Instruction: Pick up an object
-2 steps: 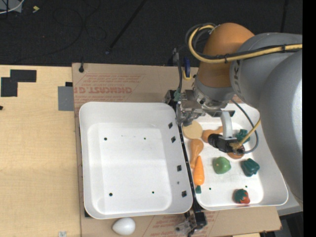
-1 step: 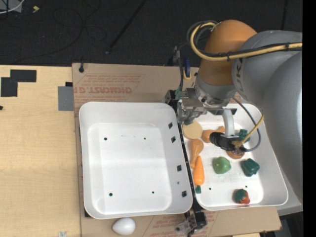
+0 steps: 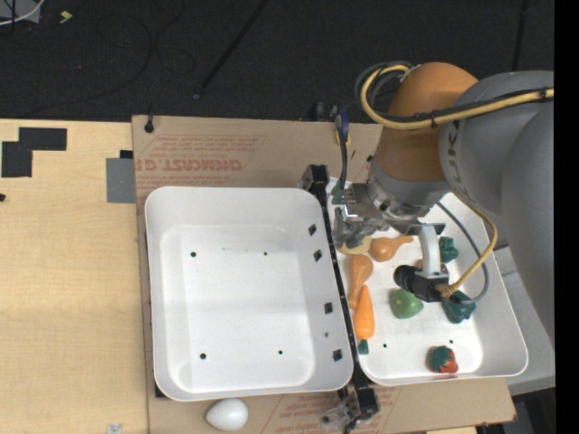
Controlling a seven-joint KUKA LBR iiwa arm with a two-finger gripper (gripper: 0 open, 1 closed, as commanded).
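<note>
Nothing looks lifted yet: the gripper (image 3: pixel 355 227) hangs low over the right bin (image 3: pixel 493 351) near the orange gourd (image 3: pixel 359 271); whether it grips anything, I cannot tell.

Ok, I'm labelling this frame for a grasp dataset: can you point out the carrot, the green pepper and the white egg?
carrot (image 3: pixel 364 312): camera view, middle of its orange body.
green pepper (image 3: pixel 406 305): camera view, centre of its green flesh.
white egg (image 3: pixel 226 414): camera view, middle of its shell, on the board below the left bin.

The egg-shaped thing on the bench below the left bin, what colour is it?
White: the egg-shaped thing shows plainly in the camera view, just outside the left bin.
</note>
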